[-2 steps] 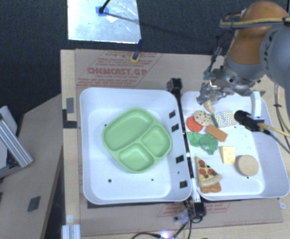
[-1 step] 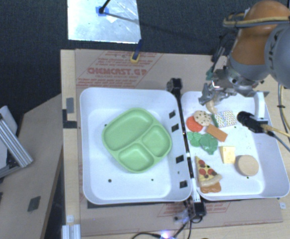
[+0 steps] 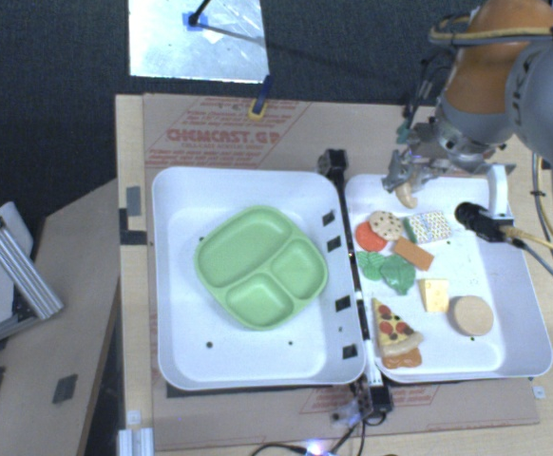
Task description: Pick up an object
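The end effector (image 3: 408, 180) hangs over the far left corner of the right bin (image 3: 519, 283), its metal fingers pointing down. A small pale, banana-like piece (image 3: 407, 195) sits right at the fingertips, but whether it is gripped between them or merely lying under them cannot be told from this angle, nor whether the fingers are spread or closed.

The other candidates lie nearer in the same bin: a cookie (image 3: 384, 223), a red slice (image 3: 371, 238), a patterned card (image 3: 429, 226), an orange stick (image 3: 413, 254), green leafy pieces (image 3: 389, 271), a yellow cheese square (image 3: 435, 295), a round tan disc (image 3: 470, 315) and a pizza slice (image 3: 396, 333). The left bin (image 3: 177, 264) holds a green divided plate (image 3: 260, 267).

To do this step well, I would centre the fingers across the pale piece's narrow width, close firmly, then rise straight up. The bin wall is just beside it, so a sideways drift risks catching the rim. The cookie is near, so a clean vertical lift should leave it undisturbed
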Robot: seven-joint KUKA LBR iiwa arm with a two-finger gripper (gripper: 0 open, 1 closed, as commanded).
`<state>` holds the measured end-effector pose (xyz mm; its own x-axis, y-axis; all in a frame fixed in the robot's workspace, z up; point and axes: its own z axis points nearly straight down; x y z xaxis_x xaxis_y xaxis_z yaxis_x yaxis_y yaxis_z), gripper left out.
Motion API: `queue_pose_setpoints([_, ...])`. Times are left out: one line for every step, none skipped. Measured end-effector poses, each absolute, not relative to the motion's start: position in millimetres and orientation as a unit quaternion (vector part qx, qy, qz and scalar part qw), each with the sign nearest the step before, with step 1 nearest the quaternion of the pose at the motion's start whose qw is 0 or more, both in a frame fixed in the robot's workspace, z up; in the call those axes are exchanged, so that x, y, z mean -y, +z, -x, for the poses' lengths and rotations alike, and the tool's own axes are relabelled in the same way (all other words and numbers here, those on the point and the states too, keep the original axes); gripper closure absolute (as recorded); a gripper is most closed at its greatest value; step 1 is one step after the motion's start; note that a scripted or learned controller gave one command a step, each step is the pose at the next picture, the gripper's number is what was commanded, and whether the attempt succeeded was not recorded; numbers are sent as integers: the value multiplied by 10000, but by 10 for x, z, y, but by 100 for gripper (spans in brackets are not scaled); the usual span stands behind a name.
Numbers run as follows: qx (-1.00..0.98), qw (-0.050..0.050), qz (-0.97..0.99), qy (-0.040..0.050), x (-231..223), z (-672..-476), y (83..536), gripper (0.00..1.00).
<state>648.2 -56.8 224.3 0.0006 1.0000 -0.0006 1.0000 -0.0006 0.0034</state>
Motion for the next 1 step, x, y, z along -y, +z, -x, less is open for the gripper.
queue_pose_setpoints([-7083,8,-7059,2,486,-6401,2147,100])
